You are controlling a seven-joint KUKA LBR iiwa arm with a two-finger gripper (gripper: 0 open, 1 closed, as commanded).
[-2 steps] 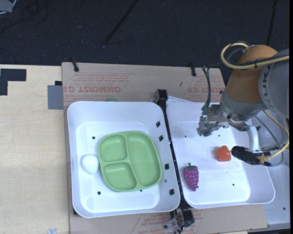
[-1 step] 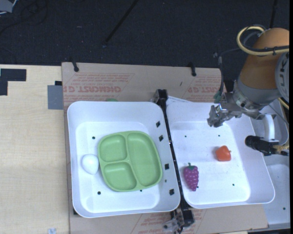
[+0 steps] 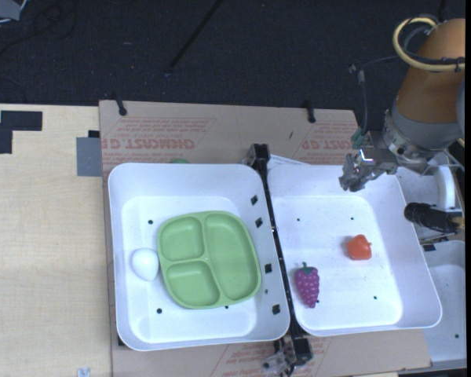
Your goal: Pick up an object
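The two white bins [image 3: 133, 210] are smooth, shallow plastic with rounded corners, and they sit side by side on brown cardboard. In the right bin lies a small red-orange toy pepper [image 3: 359, 247], round and shiny, out near the middle. To the left of the pepper, close to the wall between the bins, is a bumpy purple bunch of toy grapes [image 3: 307, 284] with a little green top. In the left bin rests a light green plate [image 3: 209, 259] with three sections, and a smooth white egg [image 3: 145, 264] touches its left side. The gripper [image 3: 358, 174] hangs over the back edge of the right bin, well apart from the pepper, holding nothing.
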